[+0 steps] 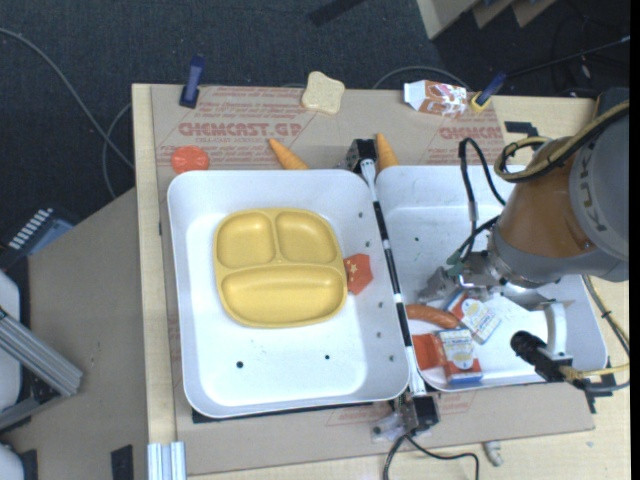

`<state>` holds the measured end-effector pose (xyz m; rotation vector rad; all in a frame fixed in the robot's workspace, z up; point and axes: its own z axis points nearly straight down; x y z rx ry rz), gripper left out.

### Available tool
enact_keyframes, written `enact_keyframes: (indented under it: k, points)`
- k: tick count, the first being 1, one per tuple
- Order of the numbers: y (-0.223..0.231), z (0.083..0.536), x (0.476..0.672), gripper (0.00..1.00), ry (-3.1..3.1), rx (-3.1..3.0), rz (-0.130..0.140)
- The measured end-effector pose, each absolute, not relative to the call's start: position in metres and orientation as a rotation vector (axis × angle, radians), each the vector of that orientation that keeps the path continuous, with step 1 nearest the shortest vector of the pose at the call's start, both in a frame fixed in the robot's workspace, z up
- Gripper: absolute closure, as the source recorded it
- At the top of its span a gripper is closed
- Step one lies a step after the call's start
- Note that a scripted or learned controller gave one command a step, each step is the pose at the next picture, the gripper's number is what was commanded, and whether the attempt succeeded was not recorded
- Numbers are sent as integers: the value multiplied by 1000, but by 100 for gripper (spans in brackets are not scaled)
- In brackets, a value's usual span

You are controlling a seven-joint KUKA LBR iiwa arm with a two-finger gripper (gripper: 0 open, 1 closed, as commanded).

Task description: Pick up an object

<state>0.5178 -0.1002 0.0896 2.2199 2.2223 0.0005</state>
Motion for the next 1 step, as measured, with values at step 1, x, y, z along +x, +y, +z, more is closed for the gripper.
enact_keyframes:
  k: [1]
  points:
    - [-107,134,522,0,2219,2220,1]
